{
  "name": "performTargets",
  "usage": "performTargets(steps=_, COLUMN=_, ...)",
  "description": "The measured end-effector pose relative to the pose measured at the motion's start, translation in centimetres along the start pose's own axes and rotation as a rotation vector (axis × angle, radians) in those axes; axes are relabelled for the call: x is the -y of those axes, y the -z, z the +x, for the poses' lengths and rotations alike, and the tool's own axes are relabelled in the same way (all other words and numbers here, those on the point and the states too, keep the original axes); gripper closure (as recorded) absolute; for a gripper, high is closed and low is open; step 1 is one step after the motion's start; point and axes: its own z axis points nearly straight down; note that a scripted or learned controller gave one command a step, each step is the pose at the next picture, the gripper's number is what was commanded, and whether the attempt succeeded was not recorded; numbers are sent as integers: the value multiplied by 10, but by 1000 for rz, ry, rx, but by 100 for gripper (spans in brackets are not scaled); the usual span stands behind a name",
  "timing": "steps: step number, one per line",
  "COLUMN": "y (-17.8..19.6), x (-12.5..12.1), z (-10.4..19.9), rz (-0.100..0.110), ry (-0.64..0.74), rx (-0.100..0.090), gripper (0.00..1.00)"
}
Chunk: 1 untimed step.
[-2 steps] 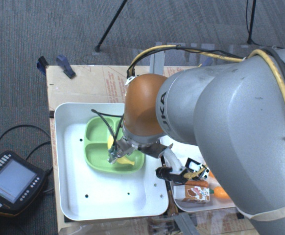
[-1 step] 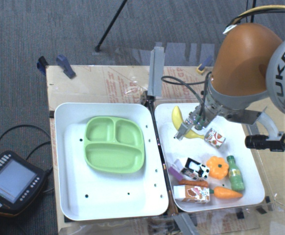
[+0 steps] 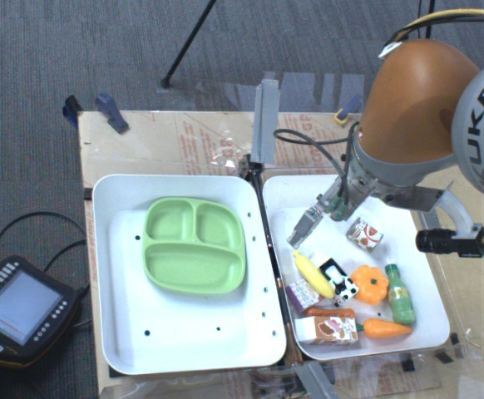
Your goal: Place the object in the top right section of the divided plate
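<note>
Gripper [image 3: 302, 230] hangs over the right bin [image 3: 435, 283], above its upper left part, its fingers close together with nothing between them; just below lies a yellow banana [image 3: 312, 274], beside a black-and-white cow toy [image 3: 339, 278], an orange pumpkin [image 3: 369, 284], a green bottle [image 3: 400, 296], a carrot [image 3: 385, 328], a carton [image 3: 328, 328] and a small red-and-white box [image 3: 364, 234]; the green divided plate [image 3: 195, 245] sits in the left bin [image 3: 117, 314], all sections bare.

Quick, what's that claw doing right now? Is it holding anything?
Gripper: holding nothing, hanging over the right bin above the banana. Open or closed cannot be told.
</note>
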Motion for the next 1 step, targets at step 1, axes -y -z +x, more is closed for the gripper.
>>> performTargets(steps=1, y=7, x=0, z=-2, rz=3, ry=-2, rx=-2, gripper=100)
